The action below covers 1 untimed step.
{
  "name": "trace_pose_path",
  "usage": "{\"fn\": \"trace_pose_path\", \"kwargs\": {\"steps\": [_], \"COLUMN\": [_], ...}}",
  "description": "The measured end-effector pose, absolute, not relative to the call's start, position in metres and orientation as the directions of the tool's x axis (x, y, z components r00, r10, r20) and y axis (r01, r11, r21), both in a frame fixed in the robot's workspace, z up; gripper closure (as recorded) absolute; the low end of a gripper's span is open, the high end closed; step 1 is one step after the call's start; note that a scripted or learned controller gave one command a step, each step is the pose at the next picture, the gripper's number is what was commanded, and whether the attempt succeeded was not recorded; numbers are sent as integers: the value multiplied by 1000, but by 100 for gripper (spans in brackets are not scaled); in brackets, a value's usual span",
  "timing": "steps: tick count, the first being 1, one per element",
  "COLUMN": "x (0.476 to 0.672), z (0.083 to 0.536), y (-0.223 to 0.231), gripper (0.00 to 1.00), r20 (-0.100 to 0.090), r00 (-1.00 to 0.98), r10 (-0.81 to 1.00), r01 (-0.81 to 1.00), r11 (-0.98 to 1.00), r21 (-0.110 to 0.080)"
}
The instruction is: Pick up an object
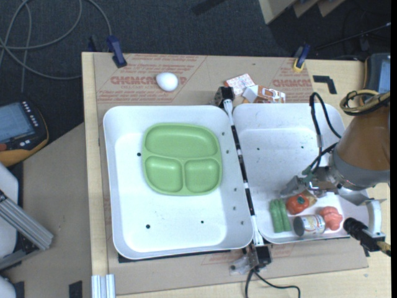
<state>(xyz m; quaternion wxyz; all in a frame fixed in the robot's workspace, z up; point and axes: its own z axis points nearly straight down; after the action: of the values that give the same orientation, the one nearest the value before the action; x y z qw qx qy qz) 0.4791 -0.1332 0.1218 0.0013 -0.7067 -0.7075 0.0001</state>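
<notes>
The table (99, 166) carried two white bins side by side. The left bin (124, 216) held a green divided plate (182, 158), and the right bin (273, 148) held a small cluster of things at its 5 o'clock corner. The arm (366, 151) reached in from 3 o'clock, and its pincer (308, 185) stood low over the top of that cluster; whether the pincer was apart or together I cannot tell, because the wrist covered it.

The nearest thing to the pincer was a red-orange toy (299, 202), just under it. A green block (278, 216) lay at 8 o'clock from the toy, a small bottle (308, 224) at 6 o'clock, and a pink-orange object (331, 216) at 4 o'clock. They were packed closely, some of them touching.

To do the grasp well, I judge the pincer should go straight down on one thing alone and close across its short side, so that the neighbours are not pushed away.

The green block had its long axis from 12 to 6 o'clock. The bottle lay on its side, long axis from 9 to 3 o'clock, with the dark cap toward 9 o'clock. The toy was too round to give a clear axis.
</notes>
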Motion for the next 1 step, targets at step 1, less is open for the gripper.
{"fn": "trace_pose_path", "kwargs": {"steps": [1], "x": [479], "z": [84], "y": [-104], "gripper": [0], "r20": [1], "r00": [-1], "r10": [1000], "r01": [1000], "r11": [1], "r21": [-2]}}
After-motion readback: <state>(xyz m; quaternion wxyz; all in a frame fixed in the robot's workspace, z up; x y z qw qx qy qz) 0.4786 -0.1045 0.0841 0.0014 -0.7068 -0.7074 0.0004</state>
